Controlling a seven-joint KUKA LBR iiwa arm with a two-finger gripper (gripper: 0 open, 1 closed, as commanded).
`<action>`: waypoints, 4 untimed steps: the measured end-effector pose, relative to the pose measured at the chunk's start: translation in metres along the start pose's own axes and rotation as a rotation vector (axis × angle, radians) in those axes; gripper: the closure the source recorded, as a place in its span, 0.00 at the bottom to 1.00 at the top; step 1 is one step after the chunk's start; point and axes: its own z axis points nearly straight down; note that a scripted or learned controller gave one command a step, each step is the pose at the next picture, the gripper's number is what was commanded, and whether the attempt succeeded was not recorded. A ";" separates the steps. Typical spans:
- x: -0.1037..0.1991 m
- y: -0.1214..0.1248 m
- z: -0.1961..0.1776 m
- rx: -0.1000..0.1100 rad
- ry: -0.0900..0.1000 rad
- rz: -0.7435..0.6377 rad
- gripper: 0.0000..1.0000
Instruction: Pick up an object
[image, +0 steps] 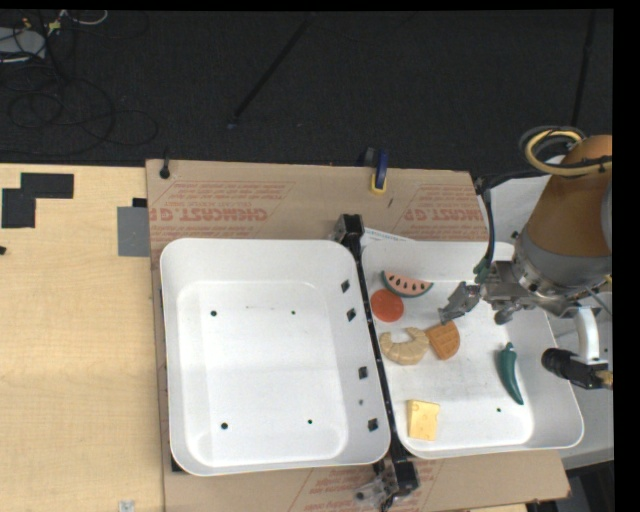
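A: Arm (565, 215) in from the right, gripper (458, 303) low over the right bin (545, 425), fingers spread, nothing between them.

B: What's under it?

A: An orange bread piece (445, 341) just below the fingertips, near the bin's middle. A croissant (403, 347) touches it on the left, close to the bin's left wall.

B: And the rest?

A: Tomato (387, 305) above the croissant, watermelon slice (408, 285) towards the far edge. Cheese (423, 420) sits by the near edge, and the green pepper (511, 373) lies by the right wall. The left bin (190, 420) sits alongside.
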 end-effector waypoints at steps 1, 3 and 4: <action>0.013 0.009 0.108 -0.002 -0.002 -0.003 0.00; 0.084 -0.070 0.001 -0.002 0.003 -0.005 1.00; 0.169 -0.018 -0.034 -0.006 0.001 -0.009 1.00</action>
